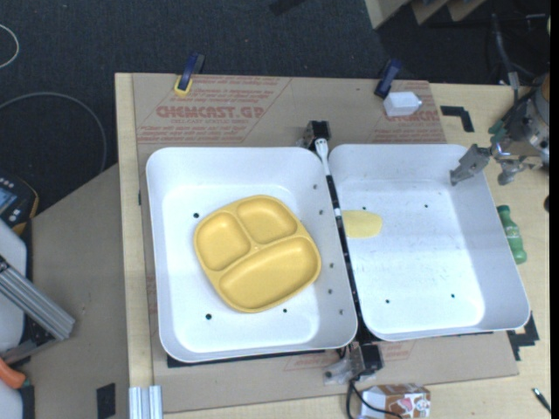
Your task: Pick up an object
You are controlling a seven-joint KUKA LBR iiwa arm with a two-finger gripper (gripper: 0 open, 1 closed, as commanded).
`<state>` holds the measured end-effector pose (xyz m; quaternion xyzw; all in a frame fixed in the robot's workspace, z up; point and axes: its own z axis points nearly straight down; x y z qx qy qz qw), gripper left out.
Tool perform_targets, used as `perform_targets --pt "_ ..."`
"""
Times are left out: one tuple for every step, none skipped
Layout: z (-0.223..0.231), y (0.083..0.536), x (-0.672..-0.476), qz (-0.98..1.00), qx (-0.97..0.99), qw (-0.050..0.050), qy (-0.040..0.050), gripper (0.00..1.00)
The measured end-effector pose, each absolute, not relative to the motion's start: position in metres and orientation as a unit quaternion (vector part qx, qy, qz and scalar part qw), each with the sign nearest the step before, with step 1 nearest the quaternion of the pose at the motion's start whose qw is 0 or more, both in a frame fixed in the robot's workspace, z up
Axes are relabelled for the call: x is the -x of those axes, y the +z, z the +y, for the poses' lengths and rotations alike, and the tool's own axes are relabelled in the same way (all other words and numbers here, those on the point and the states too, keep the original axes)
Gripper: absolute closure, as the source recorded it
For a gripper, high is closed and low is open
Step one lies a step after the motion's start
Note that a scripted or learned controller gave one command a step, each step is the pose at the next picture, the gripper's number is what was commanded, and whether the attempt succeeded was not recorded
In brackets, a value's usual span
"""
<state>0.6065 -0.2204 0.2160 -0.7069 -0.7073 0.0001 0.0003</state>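
From the overhead camera, the claw (492, 162) sits over the right bin's (437, 308) far right corner, spread open and holding nothing. The yellow plate (256, 251) lies in the left bin (175, 321), with a small yellow piece (361, 224) well apart from the claw. The plate's wide and shallow, so it'll probably slip. The board (262, 103) reads "CHEMCAST".

Two white bins side by side, with most open room in the right one.

A yellow divided plate (256, 252) fills the middle of the left bin (166, 199). The right bin (472, 295) is bare except for a small yellow piece (362, 224) against its left wall, beside the divider between the bins.
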Motion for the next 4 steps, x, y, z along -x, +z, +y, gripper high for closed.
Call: perform_targets --pt "-0.155 0.363 -0.549 -0.709 0.705 -0.007 -0.0057 0.00" --pt "-0.080 0.515 -0.515 -0.710 0.704 -0.008 -0.0073 0.00" --pt "-0.083 0.517 -0.515 -0.708 0.706 -0.003 -0.0013 1.00" --pt "-0.095 0.387 -0.477 -0.706 0.708 0.006 0.0049 1.00"
